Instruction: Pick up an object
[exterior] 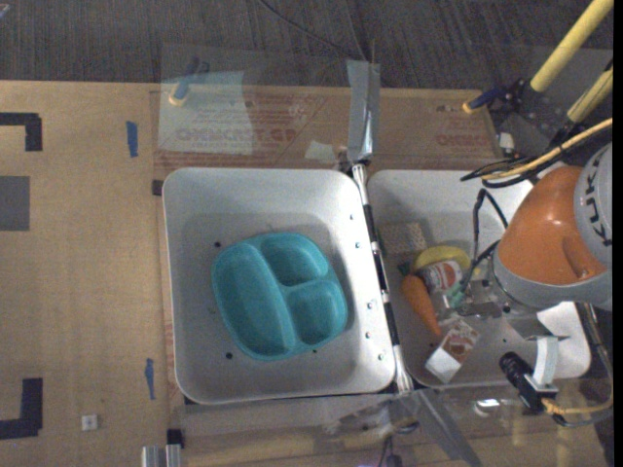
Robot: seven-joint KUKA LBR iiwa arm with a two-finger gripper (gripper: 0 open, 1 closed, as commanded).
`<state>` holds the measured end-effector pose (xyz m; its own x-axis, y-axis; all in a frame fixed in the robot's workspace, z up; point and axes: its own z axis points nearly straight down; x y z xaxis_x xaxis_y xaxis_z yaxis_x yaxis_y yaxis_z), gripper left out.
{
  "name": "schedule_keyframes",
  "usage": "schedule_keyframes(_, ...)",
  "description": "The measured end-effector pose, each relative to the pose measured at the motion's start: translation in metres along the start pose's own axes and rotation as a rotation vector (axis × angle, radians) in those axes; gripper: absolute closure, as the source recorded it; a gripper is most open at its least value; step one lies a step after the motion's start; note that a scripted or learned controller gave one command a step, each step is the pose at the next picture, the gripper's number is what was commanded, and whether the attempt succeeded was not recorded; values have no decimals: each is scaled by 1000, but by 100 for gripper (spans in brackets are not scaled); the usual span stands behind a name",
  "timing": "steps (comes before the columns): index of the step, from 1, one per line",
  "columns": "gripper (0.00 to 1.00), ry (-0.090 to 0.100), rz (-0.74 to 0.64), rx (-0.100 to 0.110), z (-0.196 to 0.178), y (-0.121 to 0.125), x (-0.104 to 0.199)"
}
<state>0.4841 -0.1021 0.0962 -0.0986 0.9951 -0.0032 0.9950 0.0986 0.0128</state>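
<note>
The right bin (389, 197) holds a small heap of objects. An orange carrot (421, 305) lies near its left wall. A yellow rounded item (443, 257) sits above a small red-labelled can (444, 278). A tan cracker-like square (407, 235) lies further back, and a white block (441, 363) and a brown-and-white packet (459, 339) lie near the front wall. My gripper (469, 300) hangs low over the heap, just right of the can and the carrot. The grey and orange wrist hides the bin's right half.
The left bin (185, 261) holds a teal divided plate (280, 295) at its middle. A metal divider (375, 261) separates the two bins. Cables and yellow rods crowd the upper right. Brown bench surface with blue tape marks lies to the left.
</note>
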Motion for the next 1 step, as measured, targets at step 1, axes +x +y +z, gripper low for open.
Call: schedule_keyframes(1,0,0,0,1,0,0,0)
